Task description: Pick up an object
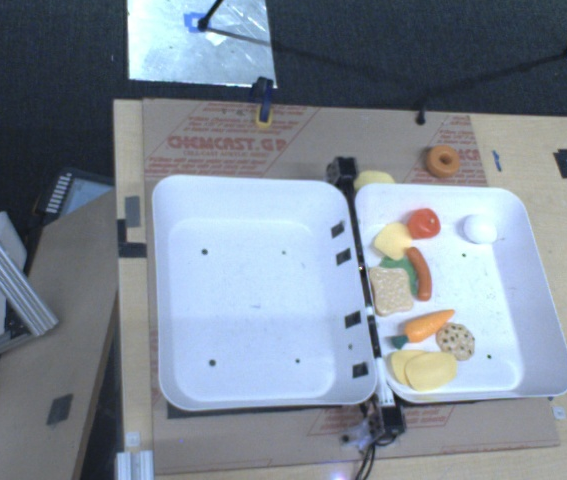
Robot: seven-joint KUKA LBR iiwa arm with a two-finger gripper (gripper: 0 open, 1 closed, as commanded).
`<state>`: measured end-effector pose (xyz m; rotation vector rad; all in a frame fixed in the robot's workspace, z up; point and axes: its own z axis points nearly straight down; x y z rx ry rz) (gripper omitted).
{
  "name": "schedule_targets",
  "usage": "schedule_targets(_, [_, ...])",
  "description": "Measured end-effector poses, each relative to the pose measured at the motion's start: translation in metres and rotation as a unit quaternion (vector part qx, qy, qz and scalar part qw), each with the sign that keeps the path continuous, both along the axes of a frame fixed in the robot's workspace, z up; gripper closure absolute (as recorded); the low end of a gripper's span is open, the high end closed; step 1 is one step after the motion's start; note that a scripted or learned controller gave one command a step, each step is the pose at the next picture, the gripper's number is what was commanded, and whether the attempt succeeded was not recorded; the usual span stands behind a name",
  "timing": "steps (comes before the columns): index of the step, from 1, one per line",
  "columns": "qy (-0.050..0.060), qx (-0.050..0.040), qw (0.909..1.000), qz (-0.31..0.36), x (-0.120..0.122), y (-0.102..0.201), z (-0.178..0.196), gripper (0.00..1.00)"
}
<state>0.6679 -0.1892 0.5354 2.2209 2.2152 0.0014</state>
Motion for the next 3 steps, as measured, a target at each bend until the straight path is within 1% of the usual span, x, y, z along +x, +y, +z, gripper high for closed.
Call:
schedule_targets(1, [0.000, 0.0002, 1.0000, 0.002, 0.000, -0.002, 0.000, 1.00])
schedule_targets(2, [0.000, 0.0011, 1.0000, 0.004, 0.001, 0.035, 0.000, 1.00])
schedule_targets(3, [0.000, -0.0001, 1.0000, 0.000, 0.000, -0.012, 0.000, 1.00])
